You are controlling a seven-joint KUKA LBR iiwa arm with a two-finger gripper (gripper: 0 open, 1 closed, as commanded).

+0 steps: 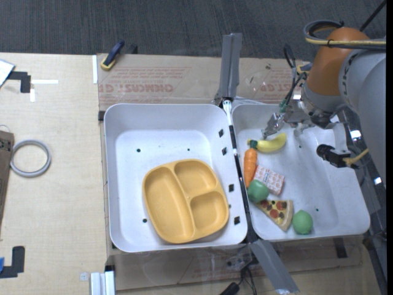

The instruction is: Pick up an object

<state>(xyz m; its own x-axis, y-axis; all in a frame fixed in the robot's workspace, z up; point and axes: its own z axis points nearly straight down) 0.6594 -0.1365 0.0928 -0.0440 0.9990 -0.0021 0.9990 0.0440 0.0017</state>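
My gripper point(285, 126) hangs over the far end of the right bin point(325, 183), its fingers spread open with nothing between them. Just below its left fingertip point(271, 128) lies a yellow banana point(272, 144). An orange carrot point(250, 163) lies along the bin's left wall. Nearer the front are a pink and white packet point(269, 180), a green round piece point(257, 191), a pizza slice point(276, 211) and a green ball point(302, 222).
The left bin point(123, 165) holds a yellow divided plate point(186, 200). A grey divider post point(230, 66) rises between the bins at the back. A tape roll point(27, 158) lies on the bench at far left, and a blue and yellow tool point(112, 55) at the back.
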